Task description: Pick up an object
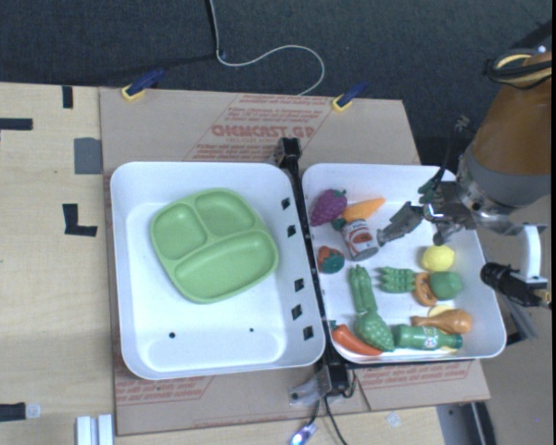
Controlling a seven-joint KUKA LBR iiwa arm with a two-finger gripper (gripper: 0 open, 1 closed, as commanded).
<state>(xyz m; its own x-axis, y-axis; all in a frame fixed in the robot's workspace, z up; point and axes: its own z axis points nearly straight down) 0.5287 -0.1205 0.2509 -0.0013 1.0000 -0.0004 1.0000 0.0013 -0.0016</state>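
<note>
Presently the gripper (410, 227) hangs over the right bin (400, 172), toward its upper right part, with the grey arm (514, 137) and its orange band reaching in from the right. Its dark fingers (398, 222) point left toward the toys, and whether they are spread or closed cannot be told; nothing is seen between them. Just left of the fingertips stands a small can (360, 238) with a red and white label, close to the tips, though contact cannot be confirmed. Above the can lies a carrot (364, 209), and left of that a purple grape bunch (328, 206) near the bin's inner wall. Below the gripper sits a lemon (437, 258), with a green round toy (447, 284) just beneath it and an orange piece (425, 291) touching that. Left of these lies a green ridged vegetable (397, 279), then a green pod (361, 288) lying lengthwise. A small red and teal toy (331, 260) rests near the divider. Along the bottom edge lie a green bottle (426, 338), a leafy green piece (372, 327), a red pepper (349, 341) and an orange-brown piece (449, 320). The left bin (139, 248) holds a green divided plate (213, 244), set toward its upper half. Both bins rest on cardboard (250, 128).
</note>
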